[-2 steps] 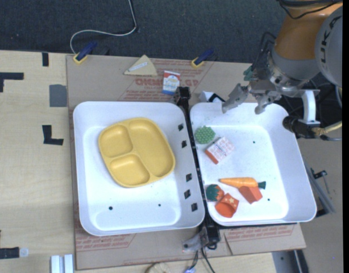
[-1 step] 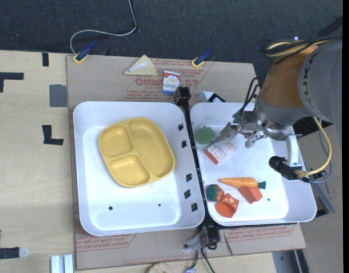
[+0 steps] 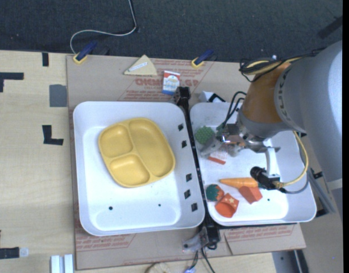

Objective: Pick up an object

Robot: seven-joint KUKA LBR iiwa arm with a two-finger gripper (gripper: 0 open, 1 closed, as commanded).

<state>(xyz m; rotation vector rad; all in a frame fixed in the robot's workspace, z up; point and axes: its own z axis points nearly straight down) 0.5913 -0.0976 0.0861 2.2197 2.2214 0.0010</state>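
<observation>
Left bin (image 3: 89, 169) holds a yellow divided plate (image 3: 136, 151); right bin (image 3: 294, 206) holds a carrot (image 3: 238, 182), green toy (image 3: 204, 134), red pieces (image 3: 227, 205); gripper (image 3: 228, 140) fingers' state unreadable.

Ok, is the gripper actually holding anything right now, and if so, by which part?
Cannot tell. The gripper is down in the right bin beside a green toy, but the wrist hides its tip, so no hold is visible.

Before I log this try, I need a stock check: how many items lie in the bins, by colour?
Yellow: 1, the tray in the left bin
Green: 2, broccoli and a ball
Orange: 2, carrot and a thin stick
Red-orange: 2, block and a piece
Total: 7
</observation>
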